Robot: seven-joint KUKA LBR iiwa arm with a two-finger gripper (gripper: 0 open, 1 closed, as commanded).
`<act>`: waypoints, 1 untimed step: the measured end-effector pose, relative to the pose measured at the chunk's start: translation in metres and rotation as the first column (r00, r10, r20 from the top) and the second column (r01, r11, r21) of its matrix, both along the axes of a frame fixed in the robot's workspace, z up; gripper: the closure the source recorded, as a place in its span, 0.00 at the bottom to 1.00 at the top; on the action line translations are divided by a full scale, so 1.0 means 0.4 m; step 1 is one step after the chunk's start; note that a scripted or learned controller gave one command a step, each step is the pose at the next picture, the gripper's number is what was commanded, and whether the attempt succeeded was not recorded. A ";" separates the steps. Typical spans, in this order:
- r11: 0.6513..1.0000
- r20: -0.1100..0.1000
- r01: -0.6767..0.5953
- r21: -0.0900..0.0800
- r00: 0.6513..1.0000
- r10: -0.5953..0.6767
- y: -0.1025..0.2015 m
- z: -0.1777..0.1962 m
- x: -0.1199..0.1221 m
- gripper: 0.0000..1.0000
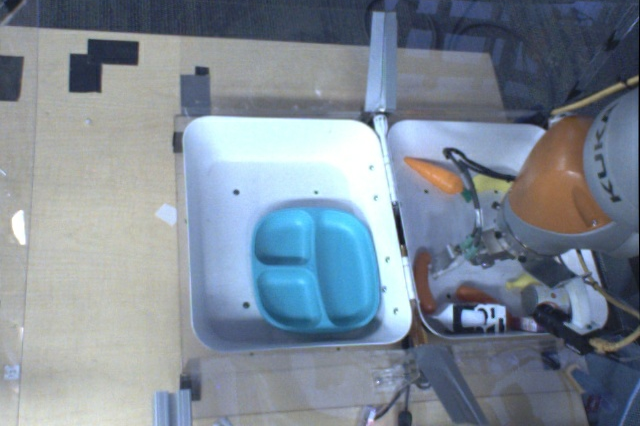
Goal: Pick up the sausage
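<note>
0 steps done, by look: sausage (424, 278) lies in bin (520, 136), just left of gripper (478, 247). Gripper's opening: cannot tell. Grasp, lift left.

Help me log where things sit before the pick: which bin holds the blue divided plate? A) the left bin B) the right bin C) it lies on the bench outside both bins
A: the blue divided plate lies inside the left bin, while the sausage lies in the right bin.
</note>
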State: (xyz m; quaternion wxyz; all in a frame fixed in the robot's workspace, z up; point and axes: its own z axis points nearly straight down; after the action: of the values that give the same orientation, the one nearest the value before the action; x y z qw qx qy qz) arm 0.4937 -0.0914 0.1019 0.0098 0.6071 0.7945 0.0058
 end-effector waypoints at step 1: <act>0.961 -0.010 0.278 0.006 0.961 -0.278 0.005 -0.030 -0.008 0.00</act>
State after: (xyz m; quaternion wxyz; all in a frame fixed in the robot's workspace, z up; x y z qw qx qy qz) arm 0.4907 -0.0895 0.0898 0.0048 0.7126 0.7016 0.0046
